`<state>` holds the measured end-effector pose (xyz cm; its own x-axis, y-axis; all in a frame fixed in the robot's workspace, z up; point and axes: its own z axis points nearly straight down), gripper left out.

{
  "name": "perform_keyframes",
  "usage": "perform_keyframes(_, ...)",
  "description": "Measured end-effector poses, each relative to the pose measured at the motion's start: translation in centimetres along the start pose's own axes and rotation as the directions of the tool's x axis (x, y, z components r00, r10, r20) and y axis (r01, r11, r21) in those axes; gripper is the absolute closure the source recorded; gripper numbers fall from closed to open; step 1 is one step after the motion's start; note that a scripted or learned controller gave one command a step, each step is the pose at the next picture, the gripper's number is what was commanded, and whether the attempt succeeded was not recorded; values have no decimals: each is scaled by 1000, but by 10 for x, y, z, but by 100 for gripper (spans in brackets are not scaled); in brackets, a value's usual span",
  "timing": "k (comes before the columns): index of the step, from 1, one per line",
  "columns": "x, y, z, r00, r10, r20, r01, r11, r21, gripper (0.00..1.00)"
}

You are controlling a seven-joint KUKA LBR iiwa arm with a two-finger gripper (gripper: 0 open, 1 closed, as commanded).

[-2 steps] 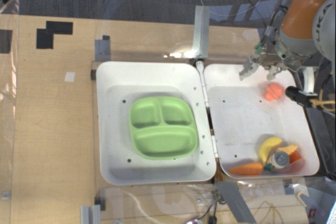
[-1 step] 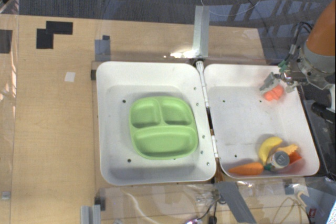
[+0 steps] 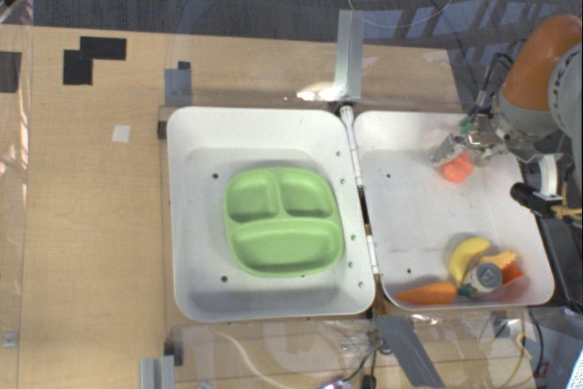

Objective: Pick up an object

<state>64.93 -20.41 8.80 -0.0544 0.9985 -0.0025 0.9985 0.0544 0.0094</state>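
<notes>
A small orange-red block (image 3: 457, 169) lies in the back part of the right bin (image 3: 410, 214). My gripper (image 3: 465, 150) hangs just over it at the far right, below the arm's orange band, with its fingers spread open. The block sits at the fingertips, slightly towards the bin's front, and nothing is clamped between the fingers. In the bin's front right corner are a yellow banana (image 3: 467, 255), an orange carrot (image 3: 426, 293) and a small item with a grey round top (image 3: 488, 277), bunched together.
The left bin (image 3: 196, 196) holds a green divided plate (image 3: 283, 220) in its middle. A metal post (image 3: 350, 55) stands behind the ridge where the two bins meet. Cables run along the back and the right side.
</notes>
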Motion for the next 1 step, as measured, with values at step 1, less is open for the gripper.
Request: perform_keyframes(1,1,4,-14,1000,-6,4,6,1000,-10,100)
